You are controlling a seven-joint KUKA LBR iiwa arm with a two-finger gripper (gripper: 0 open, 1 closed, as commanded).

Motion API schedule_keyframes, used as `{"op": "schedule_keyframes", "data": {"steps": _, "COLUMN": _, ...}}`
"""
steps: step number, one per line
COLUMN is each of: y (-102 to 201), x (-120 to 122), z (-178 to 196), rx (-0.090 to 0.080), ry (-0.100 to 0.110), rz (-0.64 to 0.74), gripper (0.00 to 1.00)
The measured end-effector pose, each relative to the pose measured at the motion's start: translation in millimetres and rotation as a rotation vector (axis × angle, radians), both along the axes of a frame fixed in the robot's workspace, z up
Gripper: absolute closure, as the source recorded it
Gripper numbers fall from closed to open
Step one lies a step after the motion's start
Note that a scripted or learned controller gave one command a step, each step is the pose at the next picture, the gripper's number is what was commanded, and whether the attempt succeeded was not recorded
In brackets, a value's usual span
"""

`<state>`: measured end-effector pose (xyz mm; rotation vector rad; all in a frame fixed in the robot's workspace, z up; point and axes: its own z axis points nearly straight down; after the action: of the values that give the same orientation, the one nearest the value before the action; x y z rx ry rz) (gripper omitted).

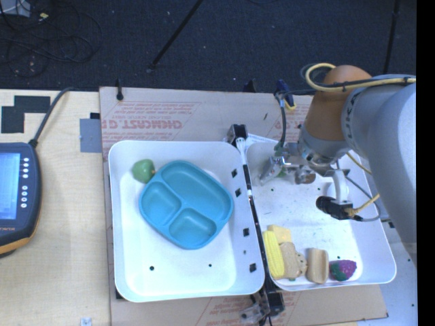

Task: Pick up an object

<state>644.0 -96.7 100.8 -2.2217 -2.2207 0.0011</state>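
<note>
**A:** Where are the things to pick?

**B:** Most lie in the near corner of the right bin (380, 267): a corn cob (273, 253) against the wall next to the divider, a tan biscuit (292, 260) touching it, a bread roll (316, 265) just beside that, and purple grapes (343, 269) at the end of the row. A small yellow piece (280, 234) sits just above the cob.

**A:** And the left bin (129, 263)?

**B:** A blue plate (185, 203) with three compartments lies tilted in its middle. A green ball (143, 170) touches the plate's far left edge.

**A:** What about the claw (280, 165)?

**B:** It is low over the far part of the right bin, near the divider, well apart from the food row. I cannot tell how wide it stands or whether it grips anything; it is too small and cluttered there.

**A:** The arm?

**B:** The arm (380, 141) comes in from the right, its orange band (333, 111) above the wrist. A tablet (17, 189) rests on the surface (61, 263) at the left.
</note>
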Motion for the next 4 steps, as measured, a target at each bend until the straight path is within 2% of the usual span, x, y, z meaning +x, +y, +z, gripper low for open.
{"op": "schedule_keyframes", "data": {"steps": 1, "y": 2, "x": -1, "z": -14, "rx": 0.001, "ry": 0.004, "rz": 0.002, "gripper": 0.0}}
{"op": "schedule_keyframes", "data": {"steps": 2, "y": -7, "x": 0, "z": -13, "rx": 0.0, "ry": 0.002, "rz": 0.0, "gripper": 0.0}}
{"op": "schedule_keyframes", "data": {"steps": 3, "y": 8, "x": -1, "z": -14, "rx": 0.001, "ry": 0.003, "rz": 0.002, "gripper": 0.0}}
{"op": "schedule_keyframes", "data": {"steps": 4, "y": -8, "x": 0, "z": -13, "rx": 0.0, "ry": 0.001, "rz": 0.0, "gripper": 0.0}}
